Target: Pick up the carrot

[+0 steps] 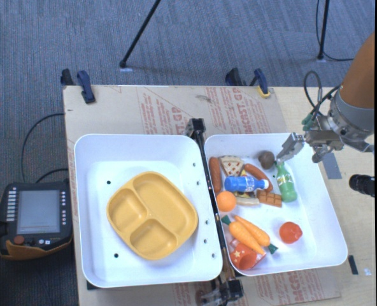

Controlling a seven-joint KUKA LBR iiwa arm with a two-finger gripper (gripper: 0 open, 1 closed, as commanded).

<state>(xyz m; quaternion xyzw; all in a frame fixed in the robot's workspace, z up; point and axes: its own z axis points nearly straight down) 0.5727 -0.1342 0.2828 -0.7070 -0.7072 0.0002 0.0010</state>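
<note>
Two orange carrots [250, 233] with green ends lie side by side, slanting, in the lower left part of the right bin [325, 203]. My gripper [303, 152] hovers over that bin's upper right corner, well above and to the right of the carrots. Its fingers stand open with nothing between them; one fingertip [286, 149] is close above the green bottle [286, 183].
Around the carrots lie an orange ball [226, 201], a blue bottle [246, 184], a tomato [290, 232], a red piece [242, 258], sausages [215, 174], a pizza slice [232, 166] and a brown ball [266, 159]. The left bin [93, 171] holds a yellow divided plate [151, 215].
</note>
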